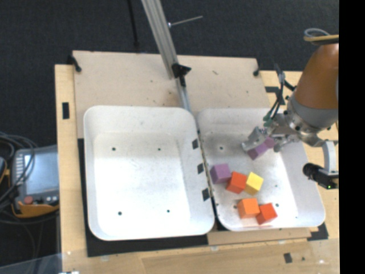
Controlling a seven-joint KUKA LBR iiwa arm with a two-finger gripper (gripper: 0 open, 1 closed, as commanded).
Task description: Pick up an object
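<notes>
over the right bin (302,210), the gripper (261,143) has a purple block (262,149) pinched between its closed fingers. grasp looks made; next comes a steady lift.

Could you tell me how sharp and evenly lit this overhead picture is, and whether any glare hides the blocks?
Camera view: soft and low in detail throughout; the gripper with a purple block at its tip looks smeared. Lighting is even; the right bin is bright but not blown out, and the yellow block stays legible.
</notes>
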